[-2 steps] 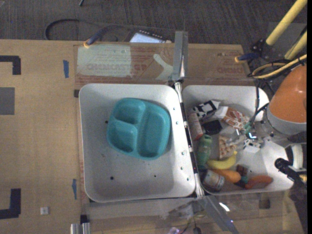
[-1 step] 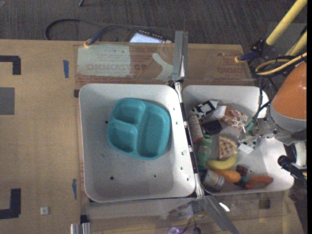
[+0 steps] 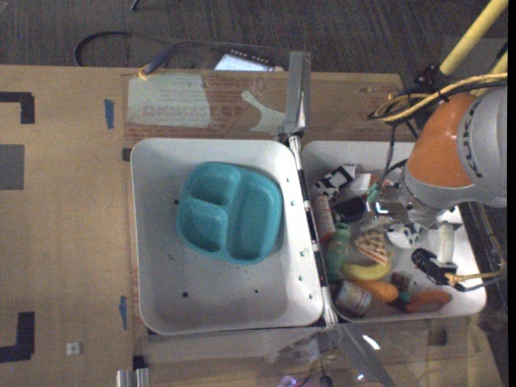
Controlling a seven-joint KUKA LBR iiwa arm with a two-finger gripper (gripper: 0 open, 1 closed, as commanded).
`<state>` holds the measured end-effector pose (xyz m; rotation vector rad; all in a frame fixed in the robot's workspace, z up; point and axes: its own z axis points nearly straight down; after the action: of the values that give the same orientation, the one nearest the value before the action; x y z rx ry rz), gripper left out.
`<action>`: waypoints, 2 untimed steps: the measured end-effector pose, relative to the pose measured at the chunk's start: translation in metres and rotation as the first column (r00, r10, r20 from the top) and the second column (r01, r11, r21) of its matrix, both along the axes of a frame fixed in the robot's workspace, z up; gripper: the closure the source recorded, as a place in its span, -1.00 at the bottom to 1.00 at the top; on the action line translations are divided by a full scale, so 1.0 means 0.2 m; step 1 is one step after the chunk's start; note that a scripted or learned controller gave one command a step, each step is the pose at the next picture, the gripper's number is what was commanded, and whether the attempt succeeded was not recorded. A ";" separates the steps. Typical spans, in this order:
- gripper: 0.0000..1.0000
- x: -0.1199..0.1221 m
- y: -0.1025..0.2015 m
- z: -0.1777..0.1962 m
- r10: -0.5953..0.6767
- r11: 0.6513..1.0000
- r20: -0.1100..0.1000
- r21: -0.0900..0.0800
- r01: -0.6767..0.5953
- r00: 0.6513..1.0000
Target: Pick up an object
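Camera view. The arm (image 3: 459, 147) reaches into the right bin (image 3: 472, 301); the gripper (image 3: 387, 208) sits low over the clutter, its body hiding the tips, so the state of the jaws cannot be told. Nothing is seen held.

Directly below the jaws lies a waffle-patterned piece (image 3: 372, 247), with a banana (image 3: 367, 271) just beyond it, then a carrot (image 3: 380, 290) beside a can (image 3: 352, 298).

The banana looks like a light, smooth toy, probably stiff; judged best taken across its narrow middle.

The left bin (image 3: 153, 240), well away from the jaws, bears a teal divided plate (image 3: 230, 212).
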<state>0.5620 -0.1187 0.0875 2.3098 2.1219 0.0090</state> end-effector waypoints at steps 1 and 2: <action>1.00 0.00 0.00 0.05 0.000 1.000 0.002 0.000 0.000 1.000; 1.00 0.01 0.00 0.10 0.000 1.000 0.004 0.000 0.000 1.000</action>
<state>0.5632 -0.1183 0.1072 2.3084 2.1195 0.0135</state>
